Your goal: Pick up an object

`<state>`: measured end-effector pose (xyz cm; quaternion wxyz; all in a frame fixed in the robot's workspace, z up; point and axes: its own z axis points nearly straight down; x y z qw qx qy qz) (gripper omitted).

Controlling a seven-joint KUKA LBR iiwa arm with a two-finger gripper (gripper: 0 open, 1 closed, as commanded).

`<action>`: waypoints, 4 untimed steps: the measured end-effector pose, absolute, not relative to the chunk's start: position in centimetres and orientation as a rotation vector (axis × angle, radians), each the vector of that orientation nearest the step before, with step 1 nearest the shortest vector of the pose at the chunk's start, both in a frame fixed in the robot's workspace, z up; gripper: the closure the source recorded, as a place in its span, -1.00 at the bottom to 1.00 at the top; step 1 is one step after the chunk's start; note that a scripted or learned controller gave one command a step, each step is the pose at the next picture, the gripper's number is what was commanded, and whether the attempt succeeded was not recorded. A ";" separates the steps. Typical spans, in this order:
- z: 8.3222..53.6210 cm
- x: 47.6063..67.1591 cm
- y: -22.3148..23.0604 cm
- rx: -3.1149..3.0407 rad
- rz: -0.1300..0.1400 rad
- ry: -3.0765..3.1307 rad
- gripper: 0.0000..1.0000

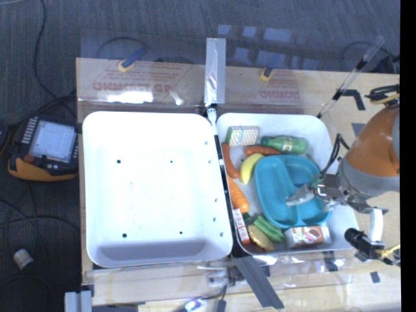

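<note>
Toys fill the right bin (pixel 318 125), the one the arm (pixel 377 155) reaches into from the right. A blue dish (pixel 276 181) with two hollows lies across the middle of that heap, tilted. At the far end sit a small checked box (pixel 242 136) and a green bottle (pixel 285 144) lying on its side, with an orange carrot-like piece (pixel 262 151) just near of them. A yellow banana (pixel 249 167) touches the dish's left edge. Along the bin's left wall run a long orange piece (pixel 229 163) and a carrot (pixel 238 197). At the near end lie a green vegetable (pixel 265 228), a yellowish-brown piece (pixel 259 239), a narrow red packet (pixel 241 228) and a can (pixel 305 236) with a red label, on its side.

The claw (pixel 305 195) hangs over the right part of the blue dish, its grey metal tips close to or on the dish's surface. I cannot tell whether it is wide or narrow, and nothing is plainly seen between its tips.

The left bin (pixel 153 187) stands just beside the right one on the table (pixel 383 252). On the floor to the left lies a handheld control pad (pixel 45 148) with a lit screen.
</note>
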<state>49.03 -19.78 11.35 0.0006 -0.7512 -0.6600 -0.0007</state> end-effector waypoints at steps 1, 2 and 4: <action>10.1 57.4 -19.9 -2.421 -0.003 -1.939 -1.00; 16.9 58.7 -19.7 -2.212 0.008 -2.228 -1.00; 9.3 48.9 -18.4 -2.382 -0.011 -2.071 -1.00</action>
